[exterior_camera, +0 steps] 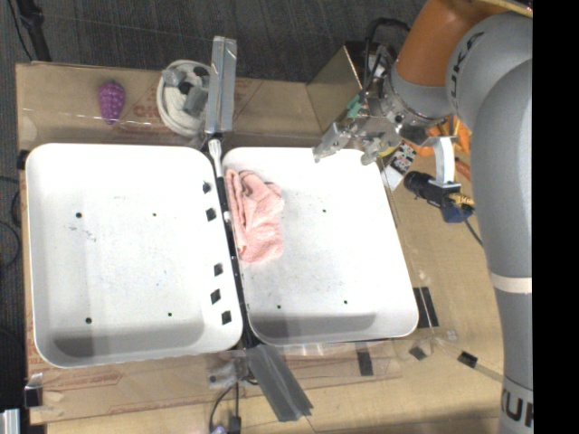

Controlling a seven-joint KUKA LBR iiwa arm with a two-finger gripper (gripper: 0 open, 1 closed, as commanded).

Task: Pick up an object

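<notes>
Pink cloth (254,215) crumpled in right bin (362,269), pressed against its left wall by the divider between the bins. Long axis roughly along that wall, far end to near end of the bin, bulkier toward the near end. Only loose thing in either bin; left bin (118,251) bare.

Gripper (348,145) above the far rim of the right bin, near its far-right side, hanging off the grey arm (502,152) with orange band. Fingers spread apart, nothing between them. Released, not grasping.

Key relation: cloth lies left of the gripper and nearer the camera, well apart from it, across most of the bin floor. Likely needs a sideways reach toward the divider, then a descent. Probably best to close across the short width of the cloth, not along its length. Risk: left wall and divider close beside the cloth, little room for the finger on that side.

Off the bins on the surface: purple item (111,100) and white roll (184,96), far left, irrelevant.

Pick not yet begun.
</notes>
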